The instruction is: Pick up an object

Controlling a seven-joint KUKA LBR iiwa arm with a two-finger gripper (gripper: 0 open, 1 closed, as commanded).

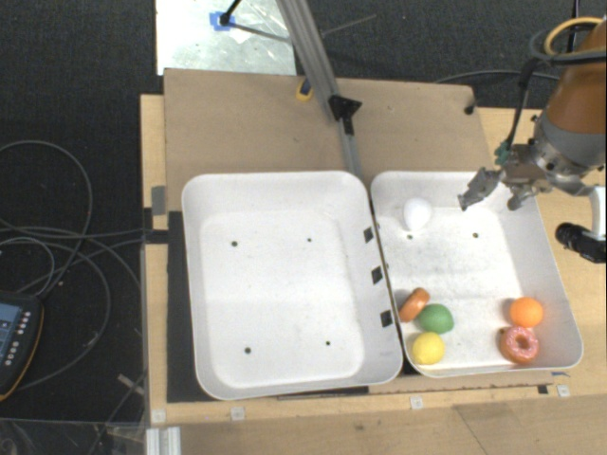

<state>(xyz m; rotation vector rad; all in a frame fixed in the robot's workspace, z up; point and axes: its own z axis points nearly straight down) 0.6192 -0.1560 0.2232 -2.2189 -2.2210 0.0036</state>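
My gripper (pixel 496 197) hovers over the far right corner of the right bin (pixel 474 254), fingers spread open and nothing between them. A white egg-like object (pixel 416 213) lies in the bin's far left part, to the left of the gripper. Along the near side lie an orange carrot-like piece (pixel 413 303), a green ball (pixel 435 318), a yellow ball (pixel 428 348), an orange ball (pixel 526 312) and a pink frosted donut (pixel 520 344).
The left bin (pixel 275 282) adjoins the right one, joined by black clips along the shared wall. A grey pole (pixel 313 45) slants across the brown board behind the bins. Cables and a pendant lie on the floor at left.
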